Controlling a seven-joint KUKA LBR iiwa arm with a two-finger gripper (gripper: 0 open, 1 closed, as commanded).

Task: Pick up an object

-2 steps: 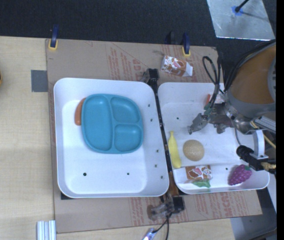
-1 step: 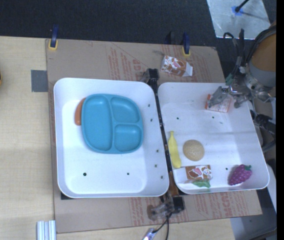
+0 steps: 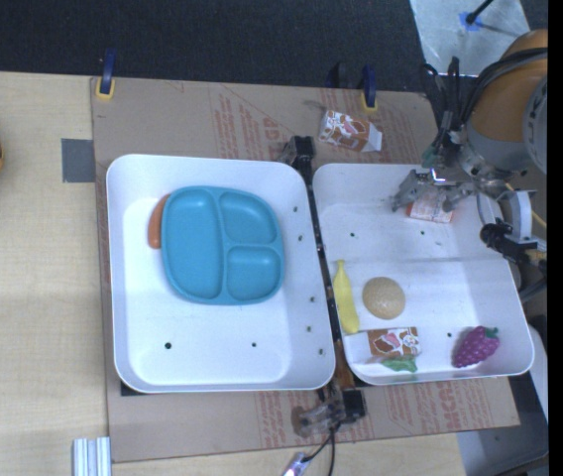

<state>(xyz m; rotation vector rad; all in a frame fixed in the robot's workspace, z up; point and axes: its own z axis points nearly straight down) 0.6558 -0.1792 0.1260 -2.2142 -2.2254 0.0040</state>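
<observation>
Even, fairly bright overhead light covers the bench, and the two white bins (image 3: 212, 365) come close to washing out, with a soft sheen on their floors. Shadows are faint and short, pooling under the blue divided plate (image 3: 224, 244) at left centre. The upper frame falls off into dark floor. Overall sharpness is modest; small details look soft and slightly grainy.
</observation>
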